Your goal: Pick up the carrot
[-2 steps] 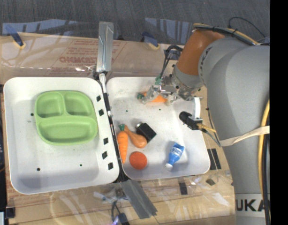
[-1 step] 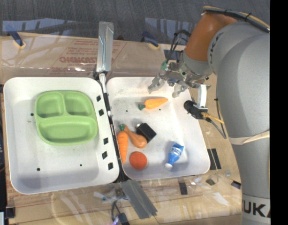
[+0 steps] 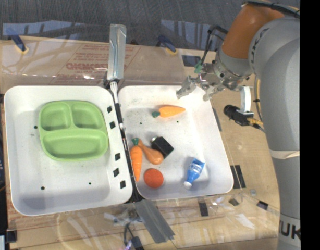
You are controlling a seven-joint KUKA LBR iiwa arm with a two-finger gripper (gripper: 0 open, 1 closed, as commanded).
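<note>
Over in the left bin, a lime-green divided plate of smooth plastic, three compartments, rounded corners, sits toward the far edge. Behind both bins, a clear plastic sheet carries red print, mirrored and too faint to read.

Moving right, across the divider into the right bin: a slim orange carrot lies along the left wall, green stub pointing to the far side. Touching it, a tan drumstick-shaped toy, and just right of that a small black block. Near the front edge, a round orange-red ball, then a blue-and-white bottle lying tilted; its label is too small to make out.

Toward the far edge lies a second carrot, plump, glossy, tapering rightward, green cap at its left end.

And the gripper hangs above the bin's far right corner, metal fingers spread apart, nothing between them, just beyond that plump carrot. White letters "UK" show on the arm's base at the lower right.
</note>
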